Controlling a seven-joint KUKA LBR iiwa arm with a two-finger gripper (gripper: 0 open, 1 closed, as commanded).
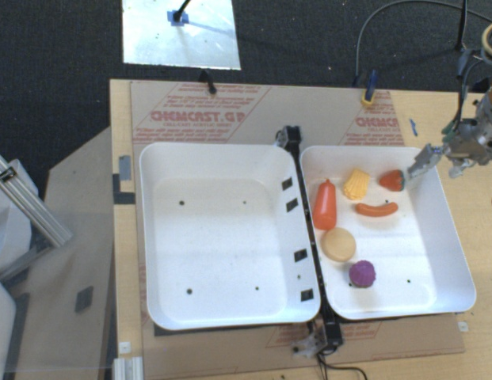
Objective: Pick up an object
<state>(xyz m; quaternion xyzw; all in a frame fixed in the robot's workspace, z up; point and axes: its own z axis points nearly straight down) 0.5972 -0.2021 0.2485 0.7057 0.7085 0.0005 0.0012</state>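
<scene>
- While the arm reaches in from the right, its pincer (424, 161) hangs over the far right corner of the right bin (448, 252); whether it is released or clenched cannot be told from this slant.
- Just beside the pincer tip, toward the left, a small red-orange piece (391, 180) lies on the bin floor near the far wall; contact between them is unclear.
- Left of that piece sits a yellow corn cob (356, 184), also near the far wall.
- Below these, an orange sausage (376, 208) lies crosswise.
- Against the bin's left wall, a red-orange bottle (326, 204) lies lengthwise.
- Nearer the middle rests a tan round bun (338, 245), and just beside it toward the near edge a purple ball (362, 273).
- Touching the right bin along a clipped seam stands the left bin (150, 236).
</scene>
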